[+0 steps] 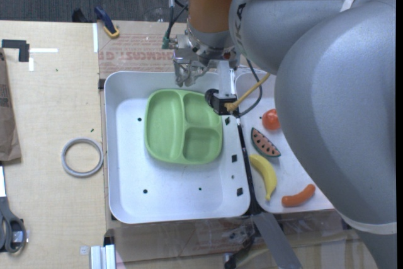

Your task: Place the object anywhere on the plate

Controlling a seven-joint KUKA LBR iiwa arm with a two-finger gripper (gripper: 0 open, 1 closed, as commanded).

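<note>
The gripper [186,75] is hovering over the green divided plastic plate [182,127], its grip state unclear; nothing is lying on the plate, so placing appears undone.

the light wooden bench [50,104] is carrying two white bins: the left bin [126,198] and the right bin [315,201] (sitting side by side, touching). a ring of tape [82,157] is lying near the left bin, with scissors [11,233] at the edge.
</note>
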